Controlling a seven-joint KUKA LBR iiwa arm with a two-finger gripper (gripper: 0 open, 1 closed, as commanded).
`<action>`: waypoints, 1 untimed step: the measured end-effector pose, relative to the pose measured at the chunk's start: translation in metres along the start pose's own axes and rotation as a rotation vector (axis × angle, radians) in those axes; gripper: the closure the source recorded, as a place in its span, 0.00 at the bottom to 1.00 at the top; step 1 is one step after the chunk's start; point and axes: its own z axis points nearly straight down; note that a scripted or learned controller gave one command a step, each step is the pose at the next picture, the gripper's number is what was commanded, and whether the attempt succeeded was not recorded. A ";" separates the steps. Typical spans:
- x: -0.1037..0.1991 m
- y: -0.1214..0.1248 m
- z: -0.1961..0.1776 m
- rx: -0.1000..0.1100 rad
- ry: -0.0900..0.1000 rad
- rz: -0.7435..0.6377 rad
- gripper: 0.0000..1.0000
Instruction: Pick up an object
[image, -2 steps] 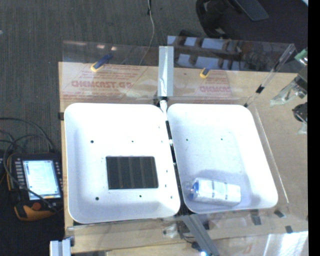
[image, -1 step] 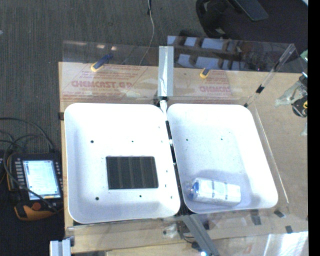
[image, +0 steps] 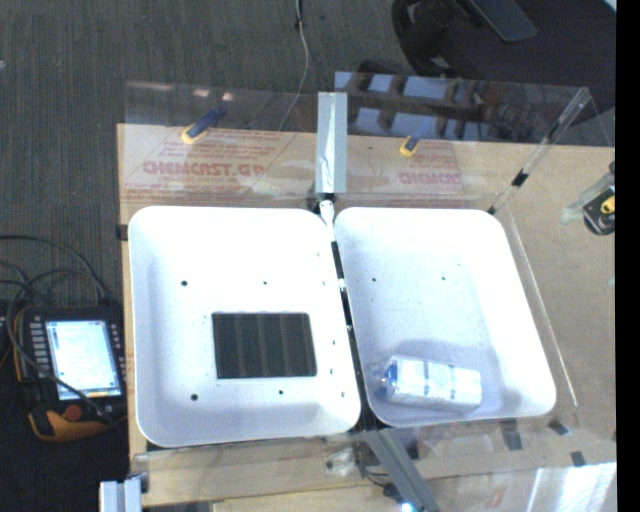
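Observation:
A dark ribbed rectangular pad (image: 264, 344) lies flat in the left white bin (image: 160, 250), a little below its middle. A clear plastic bottle with a blue and white label (image: 430, 383) lies on its side near the front edge of the right white bin (image: 440, 260).
Clear acrylic walls stand behind and to the right of the bins on the wooden bench (image: 570, 260). A grey post (image: 331, 140) rises behind the seam between the bins. A handheld control pendant with a lit screen (image: 75, 360) lies on the floor at the left.

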 end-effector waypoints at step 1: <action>-0.015 0.004 0.000 0.000 0.000 0.180 0.00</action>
